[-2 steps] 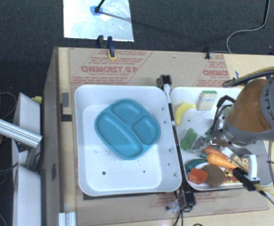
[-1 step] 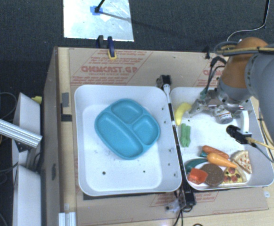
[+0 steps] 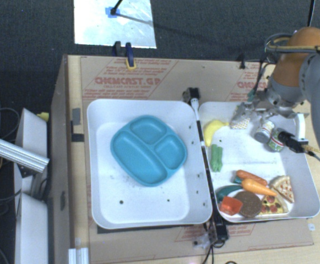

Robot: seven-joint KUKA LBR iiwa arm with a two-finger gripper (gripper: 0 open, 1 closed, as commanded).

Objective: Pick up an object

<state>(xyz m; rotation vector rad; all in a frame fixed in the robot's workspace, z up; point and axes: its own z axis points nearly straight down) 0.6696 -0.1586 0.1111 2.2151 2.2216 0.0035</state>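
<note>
End effector (image 3: 242,116) above right bin (image 3: 308,186) — grip state unclear, beside metal can (image 3: 265,132), smooth blue sectioned plate (image 3: 148,149).

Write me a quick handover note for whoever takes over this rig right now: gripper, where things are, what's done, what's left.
Gripper: low over the far end of the right bin; nothing seen between its fingers.
Right bin holds a can, banana, green piece, carrot, pizza slice.
Left bin holds a blue divided plate.
Done: no pick visible.
Left: grasp and lift one object.
</note>
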